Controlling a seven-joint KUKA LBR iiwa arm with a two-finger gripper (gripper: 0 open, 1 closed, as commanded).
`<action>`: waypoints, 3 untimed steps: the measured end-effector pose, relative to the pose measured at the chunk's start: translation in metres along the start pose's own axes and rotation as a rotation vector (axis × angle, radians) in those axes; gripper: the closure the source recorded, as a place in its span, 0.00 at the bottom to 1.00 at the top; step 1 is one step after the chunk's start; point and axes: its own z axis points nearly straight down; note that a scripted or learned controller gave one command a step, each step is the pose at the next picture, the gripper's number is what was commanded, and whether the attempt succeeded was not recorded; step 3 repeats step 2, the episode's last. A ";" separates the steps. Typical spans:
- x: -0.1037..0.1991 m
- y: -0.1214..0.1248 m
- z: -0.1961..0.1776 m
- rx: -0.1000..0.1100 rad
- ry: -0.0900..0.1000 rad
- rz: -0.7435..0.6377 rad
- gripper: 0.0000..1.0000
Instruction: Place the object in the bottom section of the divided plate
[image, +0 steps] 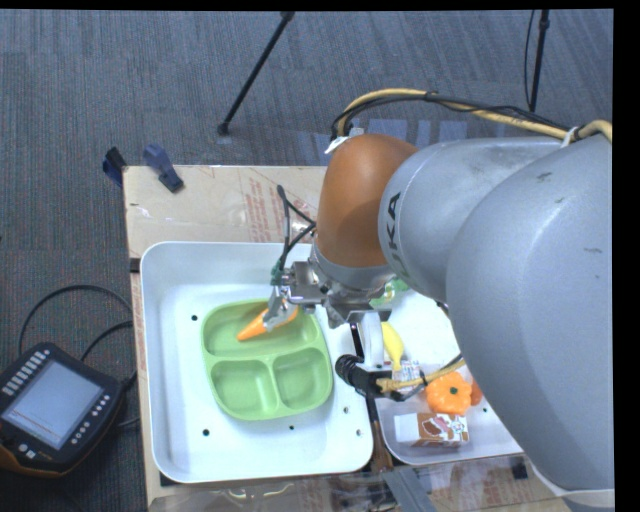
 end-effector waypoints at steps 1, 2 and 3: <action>-0.015 -0.036 -0.014 0.000 0.000 0.000 0.00; -0.015 -0.036 -0.014 0.000 0.000 0.001 0.00; -0.015 -0.036 -0.014 0.000 0.000 0.001 0.00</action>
